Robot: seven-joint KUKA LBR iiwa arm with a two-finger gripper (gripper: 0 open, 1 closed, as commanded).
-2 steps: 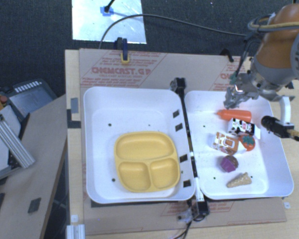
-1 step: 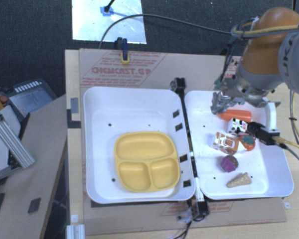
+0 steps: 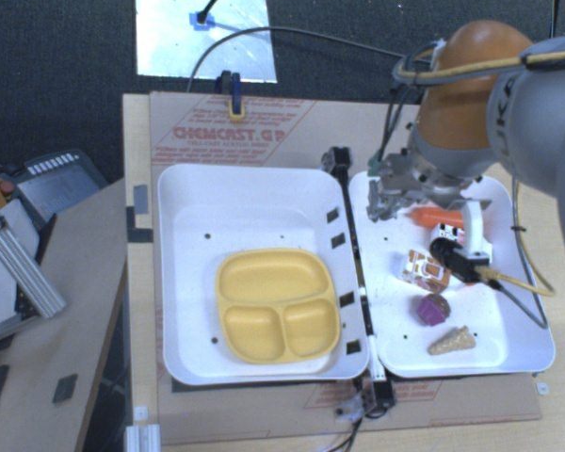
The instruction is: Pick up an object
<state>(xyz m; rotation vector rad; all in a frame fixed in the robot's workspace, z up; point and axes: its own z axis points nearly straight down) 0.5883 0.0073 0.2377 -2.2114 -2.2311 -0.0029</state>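
The metal tool [image 3: 381, 201] hangs low over the right bin [image 3: 508, 351]; whether it grips anything cannot be told. Beneath lie a purple lump [image 3: 432, 310], a beige wedge [image 3: 452, 341] and an orange carrot [image 3: 435, 217]. A glossy yellow divided tray [image 3: 275, 304] fills the left bin [image 3: 198, 196].

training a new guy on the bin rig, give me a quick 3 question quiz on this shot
1. True or false: the yellow divided tray lies in the left bin.
2. Which item in the right bin lies nearest the view's bottom edge? A) the orange carrot-like piece B) the purple lump C) the tan wedge
3. Fill in: the tool is over the ___ bin.

Key: 1 true. 2 C. 3 right, at its upper left corner, close to the divider; the arm comes in from the view's right.
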